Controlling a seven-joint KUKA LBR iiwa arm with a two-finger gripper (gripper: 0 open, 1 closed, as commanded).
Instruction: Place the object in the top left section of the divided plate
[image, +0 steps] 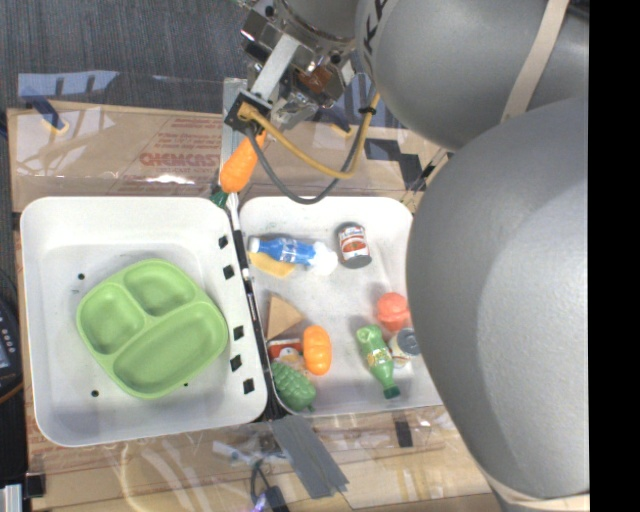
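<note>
Toy carrot (237, 168): orange, hangs tip-down under the gripper (243, 125), above the back rim where the two bins meet. Looks lifted clear so it can cross the rim w/o snagging.
Gripper: closed narrow on the carrot's top end; carrot sits between the fingers, so it's held. Yellow cable loops off the wrist.
Divided plate (152, 325): green, 3 sections, lies flat in the left bin (40, 300), turned at an angle. Nothing on it.
Target section (112, 312): top left as seen, small compartment nearest the bin's left wall; carrot is well apart from it, up and to the right.
Right bin (330, 212): holds blue-yellow bottle, small can, green bottle, orange toy, green toy, others.
Progress: my read, pick done, carry and drop not yet done.
</note>
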